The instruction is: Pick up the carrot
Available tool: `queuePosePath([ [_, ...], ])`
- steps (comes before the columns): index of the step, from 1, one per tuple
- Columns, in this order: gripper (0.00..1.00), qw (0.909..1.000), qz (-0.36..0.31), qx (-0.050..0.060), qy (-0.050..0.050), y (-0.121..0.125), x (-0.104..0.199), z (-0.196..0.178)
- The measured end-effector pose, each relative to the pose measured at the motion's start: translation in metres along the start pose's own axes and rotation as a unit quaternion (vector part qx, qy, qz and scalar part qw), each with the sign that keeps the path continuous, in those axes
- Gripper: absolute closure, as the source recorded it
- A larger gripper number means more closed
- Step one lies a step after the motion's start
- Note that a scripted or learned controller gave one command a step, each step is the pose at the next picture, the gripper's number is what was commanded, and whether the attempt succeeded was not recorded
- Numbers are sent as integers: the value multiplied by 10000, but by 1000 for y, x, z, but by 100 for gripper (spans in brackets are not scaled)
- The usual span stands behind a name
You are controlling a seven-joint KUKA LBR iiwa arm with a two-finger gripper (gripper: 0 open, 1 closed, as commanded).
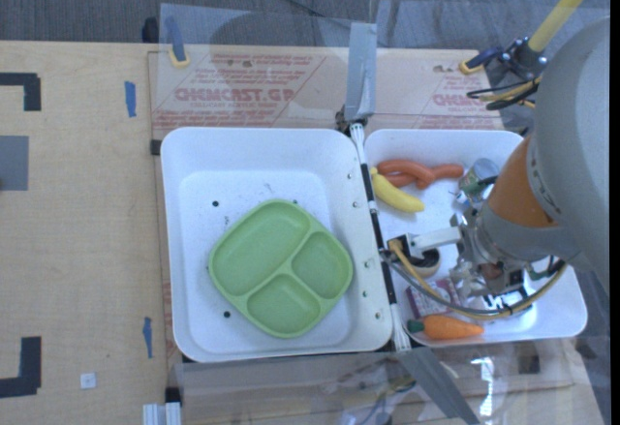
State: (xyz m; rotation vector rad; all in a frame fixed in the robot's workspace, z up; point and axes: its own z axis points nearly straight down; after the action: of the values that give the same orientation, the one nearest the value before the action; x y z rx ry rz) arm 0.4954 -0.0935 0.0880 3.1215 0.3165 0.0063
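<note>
The carrot (451, 326), orange with a green stem end pointing left, lies flat along the near edge of the right bin (572, 312). My gripper (463, 276) hangs low in the middle of that bin, just behind the carrot and a little above it, with cables looped around it. The arm's grey body and orange band cover the bin's right half.
A yellow banana (397, 193) and an orange-red sausage-shaped toy (418, 171) lie at the back of the right bin. A small teal object (475, 183) sits beside the wrist. The left bin (194, 171) holds a green divided plate (281, 266).
</note>
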Motion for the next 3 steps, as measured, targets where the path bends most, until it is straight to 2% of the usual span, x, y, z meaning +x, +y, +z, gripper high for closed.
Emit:
queuePosePath([
  [3,100,10000,-37,37,-49,-1,-1,-27],
])
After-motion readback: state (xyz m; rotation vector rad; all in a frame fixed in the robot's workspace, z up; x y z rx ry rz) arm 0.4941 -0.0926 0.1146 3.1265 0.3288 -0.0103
